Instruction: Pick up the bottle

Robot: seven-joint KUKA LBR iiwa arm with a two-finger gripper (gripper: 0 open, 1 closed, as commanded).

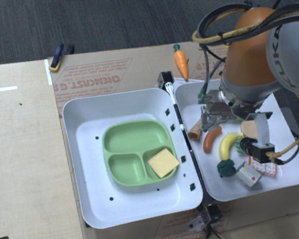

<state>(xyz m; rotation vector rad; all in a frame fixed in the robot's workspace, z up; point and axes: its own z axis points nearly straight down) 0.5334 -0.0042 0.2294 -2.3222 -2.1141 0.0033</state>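
A robotics lab is showing here: a grey KUKA arm [271, 44] is reaching in at right over 2 white bins [82, 153] of toy food, sitting on cardboard [94, 77] above dark carpet [96, 13].

the small white bottle [248, 176] lies tipped on its side near the right bin's front edge.

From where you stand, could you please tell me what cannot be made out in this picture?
- Gripper: camera view, open or shut unclear; the arm's wrist overhangs it.
- Bottle: camera view, small, label unreadable.
- Right bin: camera view, back half hidden under the arm.
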